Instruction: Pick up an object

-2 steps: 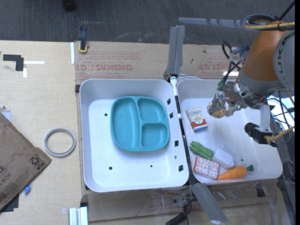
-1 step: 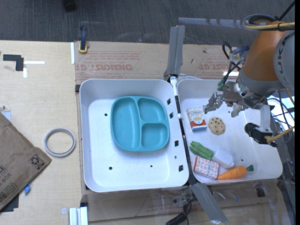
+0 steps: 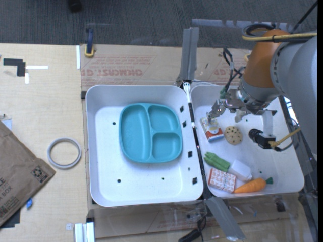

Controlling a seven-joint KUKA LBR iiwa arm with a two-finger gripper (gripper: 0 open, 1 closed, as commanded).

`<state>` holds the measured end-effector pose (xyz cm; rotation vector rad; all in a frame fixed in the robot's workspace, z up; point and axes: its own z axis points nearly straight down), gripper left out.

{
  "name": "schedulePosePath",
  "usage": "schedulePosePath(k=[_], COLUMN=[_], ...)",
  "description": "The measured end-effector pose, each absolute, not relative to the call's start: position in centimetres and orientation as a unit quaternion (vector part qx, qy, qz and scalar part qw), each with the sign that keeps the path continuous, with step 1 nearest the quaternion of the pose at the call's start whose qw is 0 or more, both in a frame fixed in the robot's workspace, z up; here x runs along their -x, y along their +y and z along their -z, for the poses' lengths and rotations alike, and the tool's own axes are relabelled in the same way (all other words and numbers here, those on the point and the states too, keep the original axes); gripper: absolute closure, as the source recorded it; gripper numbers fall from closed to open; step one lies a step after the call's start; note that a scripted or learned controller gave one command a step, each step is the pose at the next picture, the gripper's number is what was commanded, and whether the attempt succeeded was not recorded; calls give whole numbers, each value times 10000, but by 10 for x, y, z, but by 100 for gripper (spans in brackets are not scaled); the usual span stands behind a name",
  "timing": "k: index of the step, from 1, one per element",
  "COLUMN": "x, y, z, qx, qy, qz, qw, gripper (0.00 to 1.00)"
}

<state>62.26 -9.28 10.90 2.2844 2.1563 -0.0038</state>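
On the worktop stand two shallow white bins side by side. One left bin carries one teal divided plate with three compartments, lying flat near its middle. One right bin carries six small things. One grey arm with an orange band reaches into it from the right, and its end effector hangs over the upper left part of this bin, just above one small carton with red print; I cannot tell how it stands. Beside the carton lies one round cookie. Lower lie one green vegetable, one white block, one red-and-white packet and one orange carrot. Outside the bins, one tape ring lies on the worktop.
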Motion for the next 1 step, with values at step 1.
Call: schedulePosePath(k=[1], x=[-623], y=[-55], z=[-286], qx=[-8068], qy=[5908], qz=[15], qw=[3], gripper=[0])
